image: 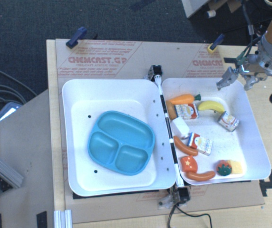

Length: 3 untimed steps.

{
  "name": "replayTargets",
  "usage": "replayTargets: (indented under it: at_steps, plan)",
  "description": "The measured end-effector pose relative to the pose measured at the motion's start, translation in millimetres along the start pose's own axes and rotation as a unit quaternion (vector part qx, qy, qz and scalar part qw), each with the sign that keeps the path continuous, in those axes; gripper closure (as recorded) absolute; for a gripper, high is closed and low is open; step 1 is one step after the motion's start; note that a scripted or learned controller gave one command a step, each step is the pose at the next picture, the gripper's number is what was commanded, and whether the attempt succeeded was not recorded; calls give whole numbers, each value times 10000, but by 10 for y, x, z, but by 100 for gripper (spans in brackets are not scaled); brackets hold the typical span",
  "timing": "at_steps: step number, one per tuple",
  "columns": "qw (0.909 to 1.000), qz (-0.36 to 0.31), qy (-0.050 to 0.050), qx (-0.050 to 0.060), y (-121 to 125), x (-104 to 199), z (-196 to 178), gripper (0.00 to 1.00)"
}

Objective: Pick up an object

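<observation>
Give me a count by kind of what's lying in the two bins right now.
Blue divided tray: 1
Carrot: 1
Banana: 1
Sausages: 2
Small cartons: 3
White block: 1
Red piece with a star: 1
Tomato-like piece: 1
Yellow piece: 1
Total: 12

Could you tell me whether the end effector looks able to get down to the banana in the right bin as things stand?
Probably yes. The end effector hangs over the right bin's upper edge, and the banana lies just below and left of it, uncovered, with bare bin floor between it and the small carton.
</observation>
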<state>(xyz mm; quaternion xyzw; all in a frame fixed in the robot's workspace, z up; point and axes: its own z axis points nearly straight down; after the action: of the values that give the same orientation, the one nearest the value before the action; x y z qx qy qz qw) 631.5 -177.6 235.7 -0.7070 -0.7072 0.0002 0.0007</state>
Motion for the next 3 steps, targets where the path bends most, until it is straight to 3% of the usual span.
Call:
replayTargets:
  at_steps: [1,2,3]
  plan:
    - [10000,5,-1,3,-211,-112,1353,0]
    - [10000,-7,-2,19,348,109,1500,0]
    - [10000,-14,10,23,350,126,1399,100]
